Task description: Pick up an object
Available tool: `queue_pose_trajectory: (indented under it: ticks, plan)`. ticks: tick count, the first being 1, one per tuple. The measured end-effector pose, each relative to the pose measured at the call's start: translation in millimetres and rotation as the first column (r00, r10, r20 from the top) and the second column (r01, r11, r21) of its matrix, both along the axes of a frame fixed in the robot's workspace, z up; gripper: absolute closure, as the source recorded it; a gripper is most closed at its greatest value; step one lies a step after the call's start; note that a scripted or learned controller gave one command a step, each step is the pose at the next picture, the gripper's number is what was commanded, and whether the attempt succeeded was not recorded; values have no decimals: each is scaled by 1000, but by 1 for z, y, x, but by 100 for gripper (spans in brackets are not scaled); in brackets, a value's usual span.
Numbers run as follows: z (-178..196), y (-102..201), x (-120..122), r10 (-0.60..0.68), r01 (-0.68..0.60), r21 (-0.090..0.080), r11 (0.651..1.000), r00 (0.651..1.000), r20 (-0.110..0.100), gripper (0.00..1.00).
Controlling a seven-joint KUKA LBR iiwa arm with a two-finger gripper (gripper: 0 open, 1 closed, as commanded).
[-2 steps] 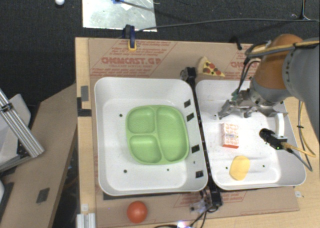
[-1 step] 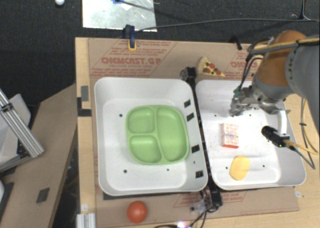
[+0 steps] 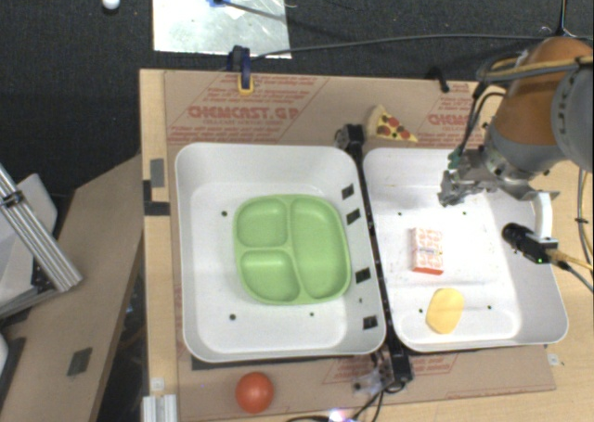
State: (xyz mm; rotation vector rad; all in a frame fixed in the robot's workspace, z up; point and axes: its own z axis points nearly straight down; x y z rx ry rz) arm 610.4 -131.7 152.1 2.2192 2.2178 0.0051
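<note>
In the right bin point(image 3: 548, 318) lie a small white and red box point(image 3: 427, 250) near the middle and a yellow rounded piece point(image 3: 445, 310) closer to the front. My gripper point(image 3: 451, 190) hangs over the back part of that bin, up and to the right of the box and apart from it. No object shows between its fingers. The grey arm with its orange band point(image 3: 536, 95) comes in from the right.
The left bin point(image 3: 200, 174) holds a green sectioned tray point(image 3: 291, 249). A pizza-slice toy point(image 3: 392, 125) lies on the board behind the bins. A red ball point(image 3: 254, 391) sits at the front of the board. Black clips line the seam between the bins.
</note>
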Motion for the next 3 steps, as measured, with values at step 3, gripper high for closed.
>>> queue_pose_trajectory:
  ticks: [3]
  plan:
    - [58,107,-12,10,-10,3,1000,1000,-5,100]
